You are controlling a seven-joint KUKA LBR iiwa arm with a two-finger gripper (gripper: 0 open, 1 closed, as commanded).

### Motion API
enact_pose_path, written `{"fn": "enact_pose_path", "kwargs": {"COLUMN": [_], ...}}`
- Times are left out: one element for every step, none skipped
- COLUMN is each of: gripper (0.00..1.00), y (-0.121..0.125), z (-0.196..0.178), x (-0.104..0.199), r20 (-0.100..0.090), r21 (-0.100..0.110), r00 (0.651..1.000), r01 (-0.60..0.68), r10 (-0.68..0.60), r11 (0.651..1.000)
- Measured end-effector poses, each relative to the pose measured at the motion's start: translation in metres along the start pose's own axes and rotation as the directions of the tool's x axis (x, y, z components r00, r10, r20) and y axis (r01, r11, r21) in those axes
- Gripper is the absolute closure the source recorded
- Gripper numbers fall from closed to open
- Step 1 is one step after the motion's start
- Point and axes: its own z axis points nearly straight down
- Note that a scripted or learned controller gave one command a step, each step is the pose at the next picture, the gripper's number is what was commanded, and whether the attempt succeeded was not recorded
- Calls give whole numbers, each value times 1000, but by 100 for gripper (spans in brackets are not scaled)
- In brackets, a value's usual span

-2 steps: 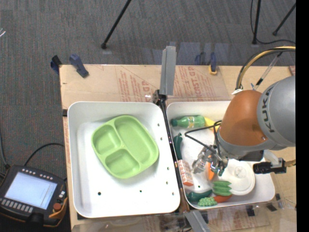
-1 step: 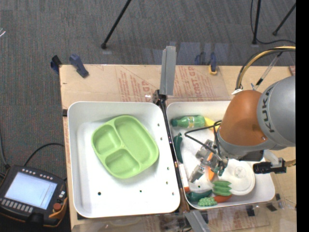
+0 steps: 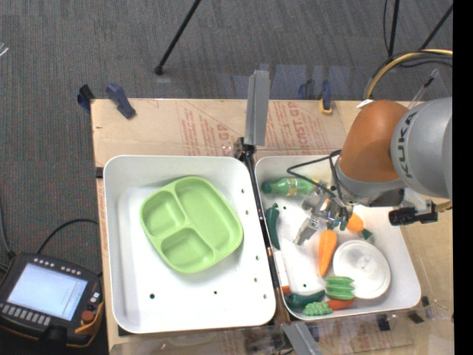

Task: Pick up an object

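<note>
My gripper [image 3: 316, 226] hangs over the right bin [image 3: 409, 272], near its middle, and stands open with nothing between its fingers. An orange carrot [image 3: 327, 251] lies just below and right of the fingertips, pointing down. A second small orange piece [image 3: 355, 222] sits to the gripper's right. A green bottle [image 3: 290, 187] lies above the gripper near the bin's far wall. A dark green vegetable [image 3: 273, 225] lies to the left, along the bin's left wall.
A white round bowl [image 3: 362, 267] sits at the right bin's lower right. Several green and orange toy foods [image 3: 337, 290] cluster at its front edge. The left bin [image 3: 126, 272] bears a light green divided plate [image 3: 192, 222]. A tablet [image 3: 48, 293] lies on the floor at the left.
</note>
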Motion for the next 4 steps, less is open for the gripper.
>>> {"fn": "enact_pose_path", "kwargs": {"gripper": [0,0,0,0], "y": [-51,-38,-25,-6], "z": [2,1,2,1], "x": [63,84,97,61], "r20": [-6,-6,-7,-4], "r21": [1,1,2,1], "r00": [997,1000,1000,998], "r01": [80,-11,-13,57], "r10": [-80,11,13,-57], "r11": [997,1000,1000,998]}}
